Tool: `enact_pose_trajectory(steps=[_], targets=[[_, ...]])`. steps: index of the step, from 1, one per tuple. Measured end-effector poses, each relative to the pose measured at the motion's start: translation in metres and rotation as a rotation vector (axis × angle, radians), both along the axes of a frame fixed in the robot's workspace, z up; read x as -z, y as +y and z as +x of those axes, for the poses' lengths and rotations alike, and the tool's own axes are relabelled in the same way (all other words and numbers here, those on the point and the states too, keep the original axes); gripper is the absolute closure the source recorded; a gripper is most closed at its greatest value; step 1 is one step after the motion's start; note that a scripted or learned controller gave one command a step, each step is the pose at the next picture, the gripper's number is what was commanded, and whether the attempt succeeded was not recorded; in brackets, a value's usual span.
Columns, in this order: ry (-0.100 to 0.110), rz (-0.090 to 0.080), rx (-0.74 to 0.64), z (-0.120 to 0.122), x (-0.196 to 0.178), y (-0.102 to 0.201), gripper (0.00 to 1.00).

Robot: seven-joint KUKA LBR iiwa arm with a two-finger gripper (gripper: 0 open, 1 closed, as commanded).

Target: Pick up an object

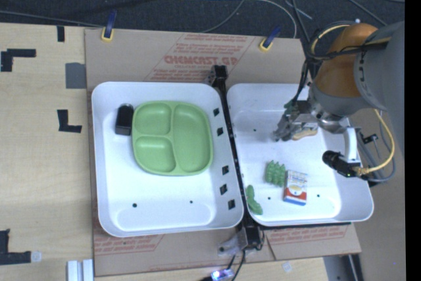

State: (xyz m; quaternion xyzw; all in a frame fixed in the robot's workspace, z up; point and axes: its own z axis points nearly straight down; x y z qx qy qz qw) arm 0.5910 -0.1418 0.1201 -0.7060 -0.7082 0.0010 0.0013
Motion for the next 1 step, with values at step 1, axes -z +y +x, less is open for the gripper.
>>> enact_pose_trajectory(steps=[1], targets=[[-0.006, -0.001, 0.001, 0.0074, -0.0445, 0.0022, 1.00]])
